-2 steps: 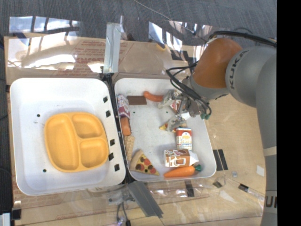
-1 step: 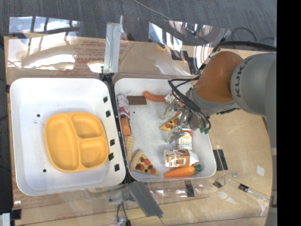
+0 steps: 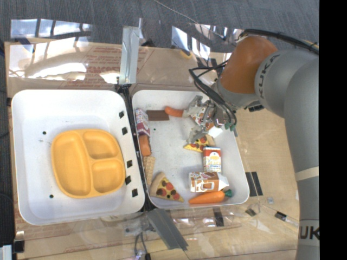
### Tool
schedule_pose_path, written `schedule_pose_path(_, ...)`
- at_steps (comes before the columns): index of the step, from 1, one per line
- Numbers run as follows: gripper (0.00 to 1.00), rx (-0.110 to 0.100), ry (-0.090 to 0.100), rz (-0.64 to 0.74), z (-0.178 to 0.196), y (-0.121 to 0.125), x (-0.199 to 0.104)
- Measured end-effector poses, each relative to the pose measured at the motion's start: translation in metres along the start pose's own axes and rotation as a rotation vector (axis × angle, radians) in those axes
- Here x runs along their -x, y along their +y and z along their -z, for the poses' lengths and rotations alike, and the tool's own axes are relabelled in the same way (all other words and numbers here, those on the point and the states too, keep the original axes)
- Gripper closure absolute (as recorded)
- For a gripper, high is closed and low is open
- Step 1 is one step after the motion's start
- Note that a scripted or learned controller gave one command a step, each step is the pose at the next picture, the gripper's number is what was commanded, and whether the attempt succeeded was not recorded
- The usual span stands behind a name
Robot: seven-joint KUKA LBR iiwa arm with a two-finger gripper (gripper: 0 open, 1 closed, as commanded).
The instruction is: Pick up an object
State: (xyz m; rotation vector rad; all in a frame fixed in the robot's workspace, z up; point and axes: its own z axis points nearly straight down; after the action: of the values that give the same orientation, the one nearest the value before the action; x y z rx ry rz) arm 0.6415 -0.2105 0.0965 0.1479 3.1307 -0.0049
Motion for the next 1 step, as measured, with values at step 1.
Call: schedule_pose_path(1, 0.0, 0.001, 0.001, 0.004, -0.0008, 0.0109, -0.0386)
